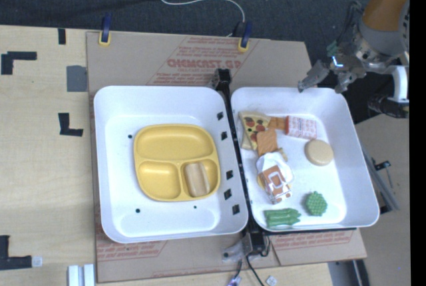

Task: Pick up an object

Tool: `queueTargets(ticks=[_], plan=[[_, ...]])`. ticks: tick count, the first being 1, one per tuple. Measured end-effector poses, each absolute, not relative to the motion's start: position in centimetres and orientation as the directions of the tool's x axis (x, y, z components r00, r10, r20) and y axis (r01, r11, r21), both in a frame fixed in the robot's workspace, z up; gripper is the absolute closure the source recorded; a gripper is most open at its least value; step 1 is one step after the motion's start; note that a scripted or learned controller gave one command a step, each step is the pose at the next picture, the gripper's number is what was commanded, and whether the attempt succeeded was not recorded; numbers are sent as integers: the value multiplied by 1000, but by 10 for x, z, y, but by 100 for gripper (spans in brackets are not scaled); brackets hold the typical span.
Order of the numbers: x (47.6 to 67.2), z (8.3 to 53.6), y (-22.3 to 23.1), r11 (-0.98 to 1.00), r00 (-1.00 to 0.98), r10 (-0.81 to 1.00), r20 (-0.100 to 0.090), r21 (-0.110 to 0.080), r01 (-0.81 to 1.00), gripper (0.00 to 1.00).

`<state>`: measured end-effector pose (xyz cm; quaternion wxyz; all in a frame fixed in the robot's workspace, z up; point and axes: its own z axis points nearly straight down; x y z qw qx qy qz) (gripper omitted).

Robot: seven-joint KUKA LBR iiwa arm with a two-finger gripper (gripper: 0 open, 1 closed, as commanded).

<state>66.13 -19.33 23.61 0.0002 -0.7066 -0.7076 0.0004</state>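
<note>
The grey arm (386, 5) reaches in at upper right, its gripper (326, 78) hanging above the far rim of the right bin (356, 145), fingers spread wide with nothing between them; the left bin (110, 145) bears a yellow divided tray (170, 145) with a hot-dog bun (196, 179) in its near-right compartment; the right bin holds a pizza slice (254, 126), a red-and-white packet (301, 126), a white carton (275, 178), a round tan biscuit (319, 152), a green pea pod (282, 217) and a green broccoli floret (315, 203), all well below the gripper.
</note>
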Motion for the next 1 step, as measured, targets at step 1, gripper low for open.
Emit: queueTargets(ticks=[1], plan=[[636, 108, -136, 3, -3, 1000, 2, -7, 1000, 0]])
